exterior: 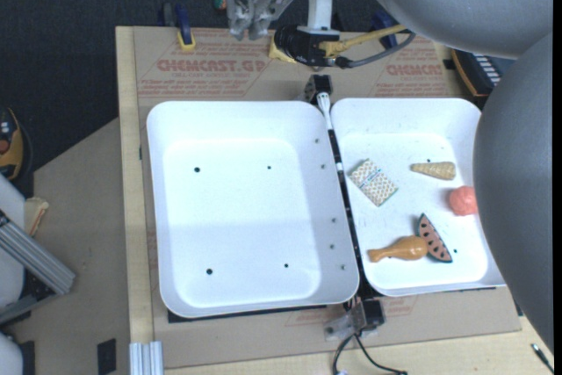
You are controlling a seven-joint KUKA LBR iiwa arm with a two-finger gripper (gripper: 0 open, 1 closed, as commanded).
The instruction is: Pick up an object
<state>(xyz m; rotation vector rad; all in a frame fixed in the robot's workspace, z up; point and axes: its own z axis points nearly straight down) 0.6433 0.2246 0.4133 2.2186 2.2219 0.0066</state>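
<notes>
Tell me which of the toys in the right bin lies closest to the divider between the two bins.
The patterned packet: it lies just beside the divider, while the drumstick, watermelon slice, cone and pink ball sit farther right.

Toys [408,249] in right bin [404,120] (left bin [167,127] beside).

In the right-hand shallow white bin [399,114] lie a patterned rectangular packet [373,182] and a tan cone [435,170]. Beside them are a pink ball [463,200], a watermelon slice [435,240] and a brown drumstick [399,251].

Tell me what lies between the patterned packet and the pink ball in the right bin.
In the camera view, only bare white bin floor separates the patterned packet from the pink ball; the cone sits just above that line.
</notes>
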